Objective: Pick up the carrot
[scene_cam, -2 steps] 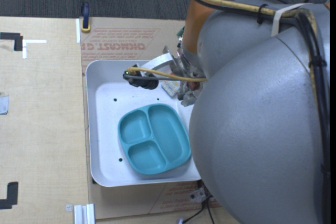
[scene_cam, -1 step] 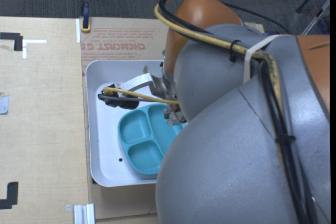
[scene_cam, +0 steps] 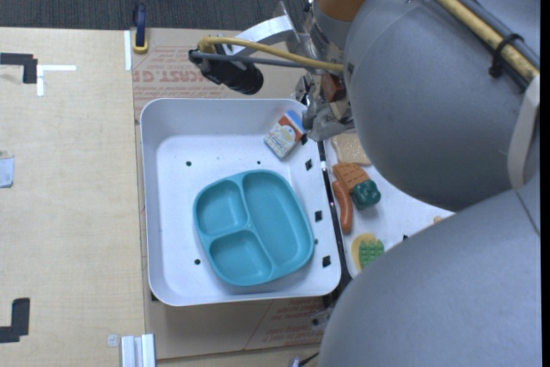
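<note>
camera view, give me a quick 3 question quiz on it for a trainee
1. True or false: the teal divided plate lies in the left bin.
2. Which bin holds the carrot: A left, B right?
3. Fill in: the small carton leans at the left bin's far ____ corner.

Key: 1 true. 2 B, beside the green broccoli-like toy. 3 right.
</note>
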`<state>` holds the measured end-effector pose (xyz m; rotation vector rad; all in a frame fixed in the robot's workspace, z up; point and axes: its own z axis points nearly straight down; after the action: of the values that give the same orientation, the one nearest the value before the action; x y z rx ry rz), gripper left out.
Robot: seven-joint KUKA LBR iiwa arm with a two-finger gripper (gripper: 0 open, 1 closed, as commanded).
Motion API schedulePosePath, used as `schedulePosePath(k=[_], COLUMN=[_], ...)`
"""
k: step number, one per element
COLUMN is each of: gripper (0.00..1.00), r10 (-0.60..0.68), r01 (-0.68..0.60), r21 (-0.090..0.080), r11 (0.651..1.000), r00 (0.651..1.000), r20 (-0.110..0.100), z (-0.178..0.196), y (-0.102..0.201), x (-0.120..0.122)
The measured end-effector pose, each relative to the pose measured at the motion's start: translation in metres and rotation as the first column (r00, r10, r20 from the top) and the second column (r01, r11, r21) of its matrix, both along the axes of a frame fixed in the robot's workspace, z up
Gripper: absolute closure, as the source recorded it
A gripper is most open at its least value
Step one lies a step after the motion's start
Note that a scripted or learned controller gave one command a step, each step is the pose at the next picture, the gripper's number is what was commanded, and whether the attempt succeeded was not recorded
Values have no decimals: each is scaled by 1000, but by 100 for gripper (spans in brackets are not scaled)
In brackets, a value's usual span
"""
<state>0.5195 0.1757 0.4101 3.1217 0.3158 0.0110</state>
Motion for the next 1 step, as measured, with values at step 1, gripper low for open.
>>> schedulePosePath(k=[1], gripper=[0], r10=[-1], r01=[1], r21=[0], r11=[1000], r00=[1000], r20=[-1], z=[0], y=[0], x=[0])
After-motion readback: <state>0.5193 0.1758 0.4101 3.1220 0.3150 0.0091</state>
